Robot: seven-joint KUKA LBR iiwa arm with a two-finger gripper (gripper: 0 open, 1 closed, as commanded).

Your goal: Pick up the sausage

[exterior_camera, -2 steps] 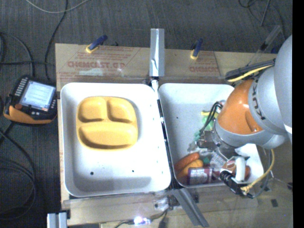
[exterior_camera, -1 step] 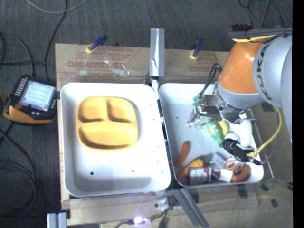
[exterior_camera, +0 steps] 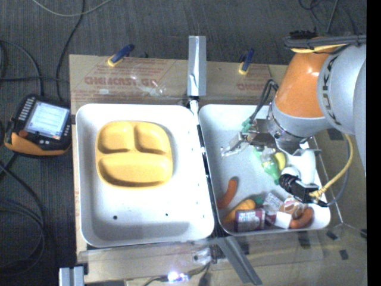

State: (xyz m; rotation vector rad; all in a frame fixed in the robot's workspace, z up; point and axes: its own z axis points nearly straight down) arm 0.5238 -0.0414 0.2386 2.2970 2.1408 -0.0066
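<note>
We see the gripper (exterior_camera: 233,147) with its fingers spread apart and nothing between them, hovering over the upper part of the right bin (exterior_camera: 209,137). Below it, the sausage (exterior_camera: 229,190) lies tilted near that bin's left wall, just above the clutter of items at the bottom edge. A yellow divided tray (exterior_camera: 135,154) sits in the left bin (exterior_camera: 89,219).
</note>
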